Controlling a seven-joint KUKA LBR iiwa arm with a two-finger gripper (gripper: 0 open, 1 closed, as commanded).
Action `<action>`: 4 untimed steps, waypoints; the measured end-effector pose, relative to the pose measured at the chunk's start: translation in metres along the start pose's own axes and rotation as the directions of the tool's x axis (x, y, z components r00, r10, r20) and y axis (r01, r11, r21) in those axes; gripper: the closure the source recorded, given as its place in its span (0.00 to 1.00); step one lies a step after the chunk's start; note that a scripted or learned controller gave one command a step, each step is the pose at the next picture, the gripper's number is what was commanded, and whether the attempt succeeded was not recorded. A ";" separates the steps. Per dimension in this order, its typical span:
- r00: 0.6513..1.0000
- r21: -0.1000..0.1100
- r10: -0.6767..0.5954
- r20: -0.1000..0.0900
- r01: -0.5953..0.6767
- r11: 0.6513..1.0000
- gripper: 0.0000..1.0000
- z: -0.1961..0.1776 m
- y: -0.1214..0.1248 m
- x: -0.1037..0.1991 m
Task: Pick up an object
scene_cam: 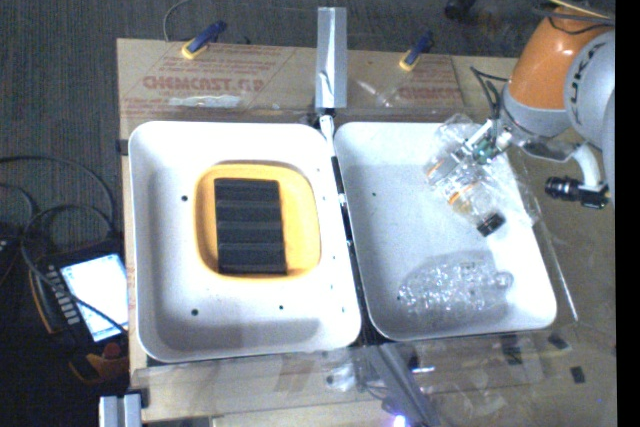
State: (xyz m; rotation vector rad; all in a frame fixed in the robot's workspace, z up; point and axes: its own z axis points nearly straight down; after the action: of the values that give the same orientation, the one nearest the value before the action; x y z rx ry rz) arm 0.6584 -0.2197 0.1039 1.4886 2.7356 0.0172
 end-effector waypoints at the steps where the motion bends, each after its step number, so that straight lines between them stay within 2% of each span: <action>1: 0.990 0.008 -0.140 -0.011 0.140 0.990 0.00 0.000 0.004 -0.003; 2: 0.949 -0.001 -0.315 -0.008 0.315 0.949 0.00 0.001 0.005 0.002; 3: 0.939 0.008 -0.344 -0.023 0.345 0.939 0.00 0.001 0.010 -0.005; 4: 0.938 0.008 -0.345 -0.024 0.346 0.938 1.00 -0.010 0.011 -0.004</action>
State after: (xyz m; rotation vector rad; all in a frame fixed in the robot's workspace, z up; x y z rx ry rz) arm 0.6695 -0.2176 0.1138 0.9930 2.9771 0.0105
